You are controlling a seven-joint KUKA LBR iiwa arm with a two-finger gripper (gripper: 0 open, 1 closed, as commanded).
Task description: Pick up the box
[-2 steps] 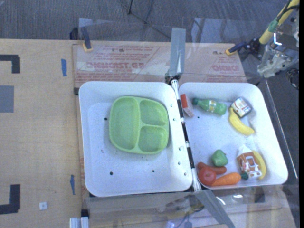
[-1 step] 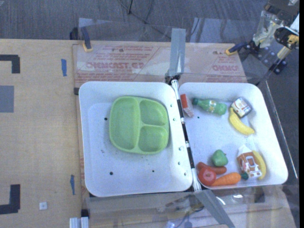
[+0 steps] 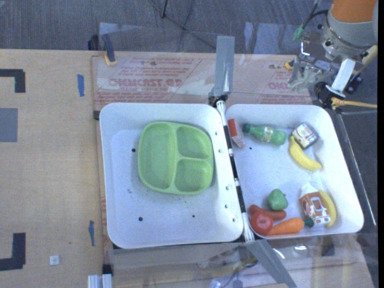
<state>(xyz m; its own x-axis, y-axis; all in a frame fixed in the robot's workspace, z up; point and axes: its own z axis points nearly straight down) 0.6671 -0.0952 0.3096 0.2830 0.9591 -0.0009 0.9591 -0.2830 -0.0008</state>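
A small brown and white box (image 3: 305,135) lies tilted near the back right of the right bin (image 3: 258,167), just above a banana (image 3: 303,155). An orange and white carton (image 3: 312,207) lies at the front right of that bin, with a second banana (image 3: 328,203) against its right side. My gripper (image 3: 303,74) hangs beyond the bin's back right corner, over the bench, well apart from both boxes. Nothing shows in its grasp.
In the right bin there are also a green bottle (image 3: 264,133), a red stick-shaped item (image 3: 234,134), a green pepper (image 3: 276,199), a tomato (image 3: 262,221) and a carrot (image 3: 287,225). The left bin (image 3: 117,161) holds a green divided plate (image 3: 176,157).
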